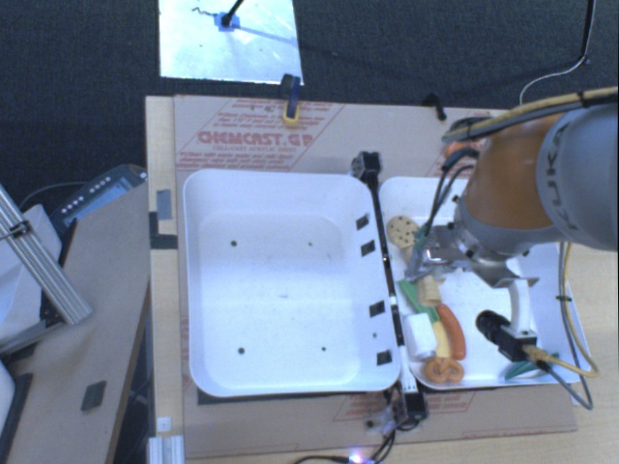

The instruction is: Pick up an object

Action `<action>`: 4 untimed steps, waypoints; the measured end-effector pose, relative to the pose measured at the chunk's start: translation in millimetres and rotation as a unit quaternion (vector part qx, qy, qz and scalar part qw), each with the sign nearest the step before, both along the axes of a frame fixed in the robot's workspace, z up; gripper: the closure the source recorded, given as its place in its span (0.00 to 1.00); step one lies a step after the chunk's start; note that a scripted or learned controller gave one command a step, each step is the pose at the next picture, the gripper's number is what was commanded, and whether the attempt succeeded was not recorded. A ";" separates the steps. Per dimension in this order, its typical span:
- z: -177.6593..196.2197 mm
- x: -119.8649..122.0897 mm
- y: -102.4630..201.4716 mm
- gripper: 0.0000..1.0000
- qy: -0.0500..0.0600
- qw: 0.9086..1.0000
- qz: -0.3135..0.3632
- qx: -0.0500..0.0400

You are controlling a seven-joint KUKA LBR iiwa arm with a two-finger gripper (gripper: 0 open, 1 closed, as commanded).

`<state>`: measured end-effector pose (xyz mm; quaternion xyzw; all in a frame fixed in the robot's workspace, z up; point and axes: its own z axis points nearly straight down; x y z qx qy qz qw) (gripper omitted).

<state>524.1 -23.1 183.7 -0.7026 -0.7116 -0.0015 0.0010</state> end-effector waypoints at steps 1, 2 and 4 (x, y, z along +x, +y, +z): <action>0.7 0.6 4.7 1.00 -0.001 1.000 -0.003 -0.001; 23.8 -11.2 25.9 1.00 -0.001 1.000 -0.003 -0.001; 55.6 -11.5 117.6 1.00 0.000 1.000 -0.002 0.000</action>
